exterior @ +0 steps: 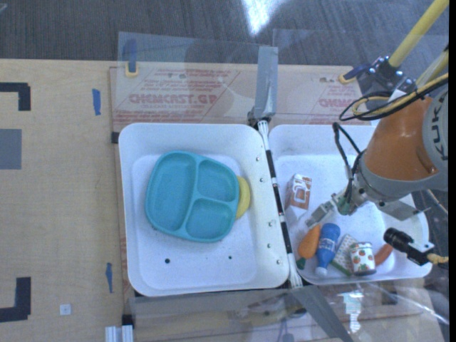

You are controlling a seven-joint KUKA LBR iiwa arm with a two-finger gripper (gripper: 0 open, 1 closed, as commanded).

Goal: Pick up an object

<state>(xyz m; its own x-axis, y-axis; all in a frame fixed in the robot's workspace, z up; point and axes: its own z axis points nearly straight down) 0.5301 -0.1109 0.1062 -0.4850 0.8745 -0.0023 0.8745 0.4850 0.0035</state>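
The claw hangs low in the right bin, its grey metal tip slanting down and left from the arm's orange band. Whether the claw is clenched or released, I cannot tell; the tip is too small and foreshortened from up here. Nothing shows between it.

Just below the claw lie the pickable things, all in the right bin's lower half. An orange carrot-shaped piece sits just below and slightly left of the claw. Touching its right side is a blue bottle with a white label, lying slanted. Right of the bottle is a small printed can in red, white and green, with a checkered scrap between the two. Beyond the can a thin orange piece pokes out. Up and left of the claw stands a small white and orange carton, near the bin's left wall.

Across the divider, well left of the claw, the left bin carries a teal divided tray, with something yellow peeking from under its right edge. Both bins rest on the pale wooden worktop.
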